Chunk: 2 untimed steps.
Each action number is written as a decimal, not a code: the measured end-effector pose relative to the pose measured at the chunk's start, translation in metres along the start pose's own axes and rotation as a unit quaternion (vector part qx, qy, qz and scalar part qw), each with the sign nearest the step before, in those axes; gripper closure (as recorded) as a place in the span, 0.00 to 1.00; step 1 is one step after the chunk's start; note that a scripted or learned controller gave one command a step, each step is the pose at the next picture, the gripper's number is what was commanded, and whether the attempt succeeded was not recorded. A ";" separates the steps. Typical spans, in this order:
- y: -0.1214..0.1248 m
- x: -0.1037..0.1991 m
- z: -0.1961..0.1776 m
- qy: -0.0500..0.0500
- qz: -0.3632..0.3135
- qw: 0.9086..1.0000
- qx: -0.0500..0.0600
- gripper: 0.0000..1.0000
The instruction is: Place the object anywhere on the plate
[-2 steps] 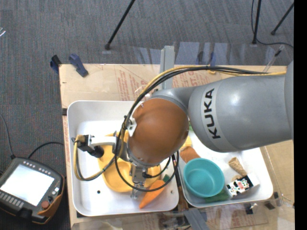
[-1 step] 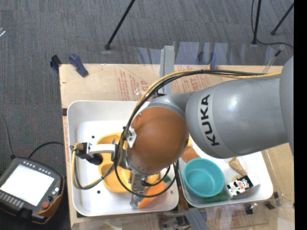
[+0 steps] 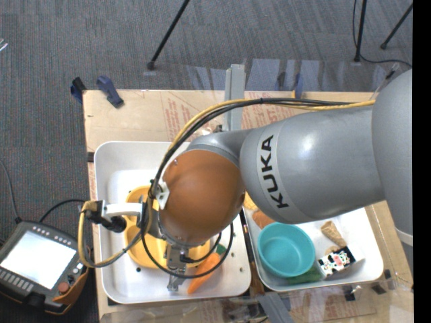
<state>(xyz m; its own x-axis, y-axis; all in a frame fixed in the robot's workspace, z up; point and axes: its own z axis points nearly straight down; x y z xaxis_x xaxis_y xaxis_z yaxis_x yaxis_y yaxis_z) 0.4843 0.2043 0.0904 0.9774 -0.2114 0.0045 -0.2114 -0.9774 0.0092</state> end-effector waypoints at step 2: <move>-0.045 0.085 -0.012 -0.024 0.022 0.999 -0.001 1.00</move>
<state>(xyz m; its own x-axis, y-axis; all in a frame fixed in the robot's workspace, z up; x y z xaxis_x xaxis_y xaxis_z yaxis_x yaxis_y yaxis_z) 0.5766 0.2310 0.1020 0.9662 -0.2541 -0.0426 -0.2538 -0.9672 0.0127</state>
